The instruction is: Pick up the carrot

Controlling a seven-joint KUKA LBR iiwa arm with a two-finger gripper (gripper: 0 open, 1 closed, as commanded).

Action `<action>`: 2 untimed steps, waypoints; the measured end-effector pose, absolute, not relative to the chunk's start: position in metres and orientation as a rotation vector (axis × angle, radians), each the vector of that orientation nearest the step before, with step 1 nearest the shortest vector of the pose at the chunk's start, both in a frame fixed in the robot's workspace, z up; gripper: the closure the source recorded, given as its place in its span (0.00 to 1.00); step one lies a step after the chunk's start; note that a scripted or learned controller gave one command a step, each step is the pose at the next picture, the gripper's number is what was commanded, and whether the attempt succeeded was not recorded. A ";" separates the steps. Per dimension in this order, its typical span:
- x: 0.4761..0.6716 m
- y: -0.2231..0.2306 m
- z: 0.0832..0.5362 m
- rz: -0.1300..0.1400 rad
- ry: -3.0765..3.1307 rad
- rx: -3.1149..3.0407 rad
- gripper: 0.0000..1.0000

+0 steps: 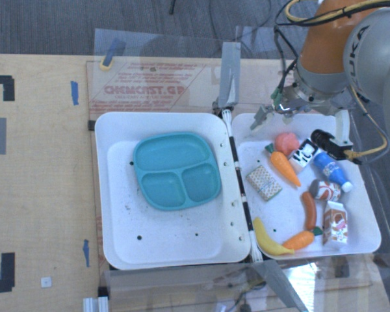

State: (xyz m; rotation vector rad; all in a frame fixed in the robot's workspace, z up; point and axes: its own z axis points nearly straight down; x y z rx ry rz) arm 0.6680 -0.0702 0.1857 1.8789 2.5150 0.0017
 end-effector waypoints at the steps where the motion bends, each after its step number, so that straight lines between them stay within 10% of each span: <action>1: 0.629 -0.102 0.094 0.001 2.411 2.012 0.00; 2: 0.629 -0.104 0.103 0.003 2.410 2.012 1.00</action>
